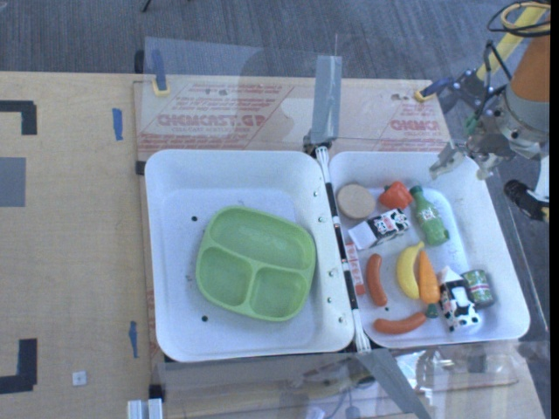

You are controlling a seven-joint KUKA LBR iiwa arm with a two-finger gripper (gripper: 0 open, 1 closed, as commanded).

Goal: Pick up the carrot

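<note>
The carrot is a short orange piece in the right bin. It lies lengthwise against the right side of a yellow banana. My gripper hangs over the bin's far right corner, well above and behind the carrot. Its two fingers are spread apart, open, with nothing between them. The grey arm with its orange band reaches in from the upper right.
Around the carrot lie a black-and-white carton, a green can, two red sausages, a green bottle, a milk carton, a red vegetable and a tan disc. The left bin holds a green divided plate.
</note>
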